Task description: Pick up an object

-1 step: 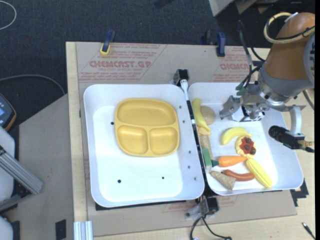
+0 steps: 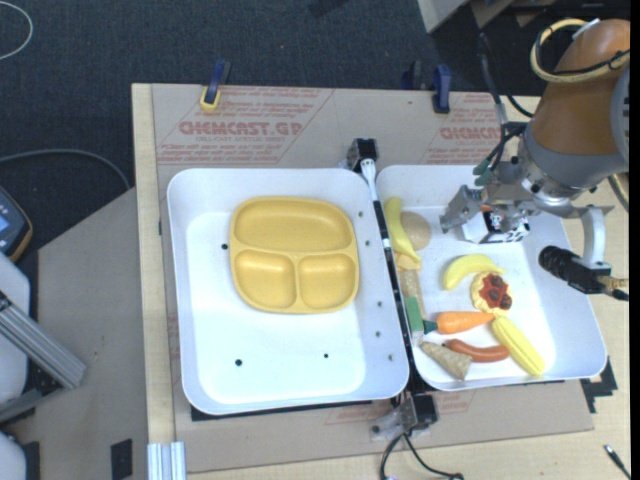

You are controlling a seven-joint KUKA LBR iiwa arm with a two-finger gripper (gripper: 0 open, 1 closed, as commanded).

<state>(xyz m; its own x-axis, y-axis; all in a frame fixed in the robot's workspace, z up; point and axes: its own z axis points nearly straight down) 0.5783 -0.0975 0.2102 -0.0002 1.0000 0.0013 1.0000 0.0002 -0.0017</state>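
The right bin holds several toy foods: a banana, a small pizza slice, a carrot, a corn cob, a sausage and a wedge. Along its left wall lie a yellow piece, a beige round piece and a green-tipped stick. My gripper hangs over the back of that bin, above and behind the banana. Nothing shows between its fingers.
The left bin carries a yellow three-compartment plate. A black clip sits at the back where the two bins meet. Blue and yellow clamps hold the board's far edge. A black knob juts in at the right.
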